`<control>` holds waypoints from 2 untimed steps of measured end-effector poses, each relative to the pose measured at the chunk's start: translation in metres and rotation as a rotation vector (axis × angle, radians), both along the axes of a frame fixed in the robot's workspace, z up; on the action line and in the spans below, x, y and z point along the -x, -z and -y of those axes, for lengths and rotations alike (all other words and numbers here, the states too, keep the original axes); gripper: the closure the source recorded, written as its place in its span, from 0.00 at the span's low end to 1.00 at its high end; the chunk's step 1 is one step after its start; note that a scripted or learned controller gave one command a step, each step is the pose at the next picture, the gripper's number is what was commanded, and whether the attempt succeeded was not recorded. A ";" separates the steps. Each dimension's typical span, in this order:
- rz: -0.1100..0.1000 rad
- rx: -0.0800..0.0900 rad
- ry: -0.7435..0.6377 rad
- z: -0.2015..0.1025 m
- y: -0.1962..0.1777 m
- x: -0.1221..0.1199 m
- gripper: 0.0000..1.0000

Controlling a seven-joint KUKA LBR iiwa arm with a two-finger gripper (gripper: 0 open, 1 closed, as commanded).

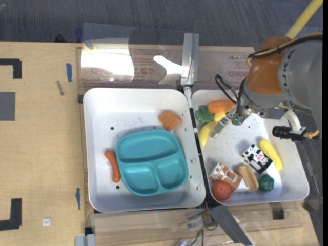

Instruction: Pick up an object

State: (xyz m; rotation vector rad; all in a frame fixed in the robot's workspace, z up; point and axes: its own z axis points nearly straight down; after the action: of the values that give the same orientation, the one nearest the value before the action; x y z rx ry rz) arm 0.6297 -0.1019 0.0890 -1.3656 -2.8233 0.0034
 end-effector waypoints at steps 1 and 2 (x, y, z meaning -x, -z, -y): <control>0.020 0.006 -0.003 0.000 -0.013 -0.005 1.00; 0.024 -0.001 0.096 -0.053 -0.131 0.003 1.00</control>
State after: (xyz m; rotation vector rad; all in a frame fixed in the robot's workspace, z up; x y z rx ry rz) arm 0.6263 -0.0490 0.2204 -1.5095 -2.7735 -0.0151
